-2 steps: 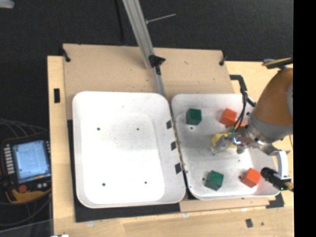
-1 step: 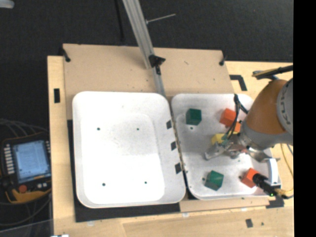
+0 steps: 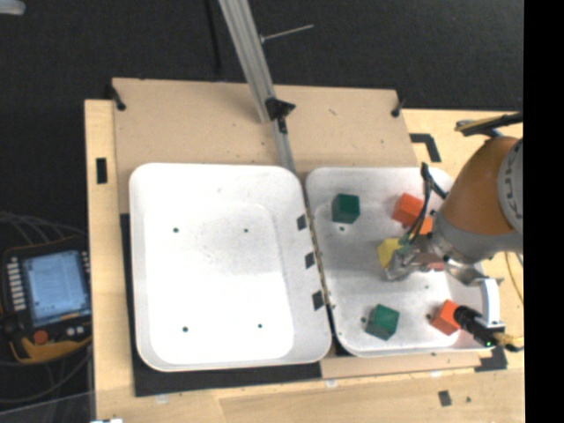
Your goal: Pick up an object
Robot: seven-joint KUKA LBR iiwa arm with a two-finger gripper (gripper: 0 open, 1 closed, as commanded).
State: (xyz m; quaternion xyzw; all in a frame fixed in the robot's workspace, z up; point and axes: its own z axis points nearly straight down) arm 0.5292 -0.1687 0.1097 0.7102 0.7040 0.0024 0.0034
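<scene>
The end effector [image 3: 398,264] is down in the right bin [image 3: 352,346] at the yellow block [image 3: 389,251]; I cannot tell its state. Next, probably pinch and lift.

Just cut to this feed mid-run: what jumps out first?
The grey and orange arm reaches in from the right over the right bin, its gripper low by a yellow block. Around it lie two green blocks and two orange ones. The left bin sits alongside.
</scene>
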